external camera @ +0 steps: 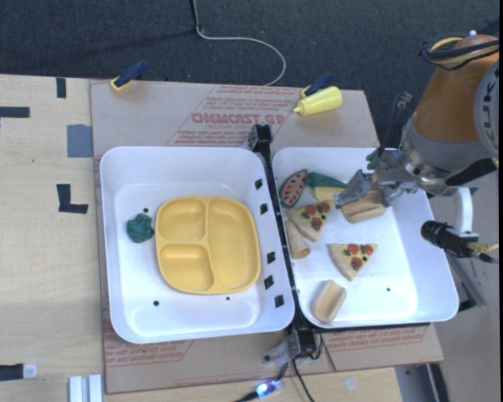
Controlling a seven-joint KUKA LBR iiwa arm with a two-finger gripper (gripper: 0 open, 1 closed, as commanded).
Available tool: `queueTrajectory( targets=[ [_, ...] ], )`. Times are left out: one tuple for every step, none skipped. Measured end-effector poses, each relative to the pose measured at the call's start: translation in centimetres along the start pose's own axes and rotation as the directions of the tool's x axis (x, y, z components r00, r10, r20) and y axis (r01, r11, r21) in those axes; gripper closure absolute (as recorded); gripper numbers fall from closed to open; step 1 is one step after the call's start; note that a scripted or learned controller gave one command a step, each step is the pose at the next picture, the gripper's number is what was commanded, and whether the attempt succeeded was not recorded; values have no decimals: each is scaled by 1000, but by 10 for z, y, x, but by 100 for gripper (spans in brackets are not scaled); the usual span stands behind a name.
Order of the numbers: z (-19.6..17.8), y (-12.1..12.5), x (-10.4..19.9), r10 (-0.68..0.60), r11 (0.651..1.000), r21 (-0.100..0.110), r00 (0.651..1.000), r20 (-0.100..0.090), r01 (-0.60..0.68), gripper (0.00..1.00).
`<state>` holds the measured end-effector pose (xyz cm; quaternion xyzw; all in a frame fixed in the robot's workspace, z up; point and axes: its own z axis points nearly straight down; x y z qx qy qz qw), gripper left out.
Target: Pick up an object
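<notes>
My gripper [365, 194] hangs low in the upper part of the right bin [419, 296], right over a tan bread-like piece [364, 213] that it seems to touch. Just left of it lie a watermelon slice [292, 188], a green and yellow toy [323, 183] and a pizza slice [313, 216]. A second pizza slice [352, 258] lies in the bin's middle. A bread roll [328, 300] rests near the front wall, and a small tan piece [298, 243] lies by the left wall.
The left bin [121, 308] holds a yellow divided plate [208, 244] and a green broccoli toy [139, 227]. Black clips line the divider [272, 224] between the bins. A yellow clamp [318, 100] sits on the cardboard behind the right bin.
</notes>
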<state>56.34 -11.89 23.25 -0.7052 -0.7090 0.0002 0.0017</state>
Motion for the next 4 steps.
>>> queueTrajectory(
  targets=[
    [-5, -9, 49, -1, 1000, 0, 1000, 0, 1, 100],
    [-4, -32, 103, -1, 1000, 2, 1000, 0, 1, 100],
    [17, -49, 154, 0, 1000, 4, 1000, 1, 0, 100],
    [6, -30, 149, 3, 1000, -2, 1000, 2, -3, 100]
  ],
)
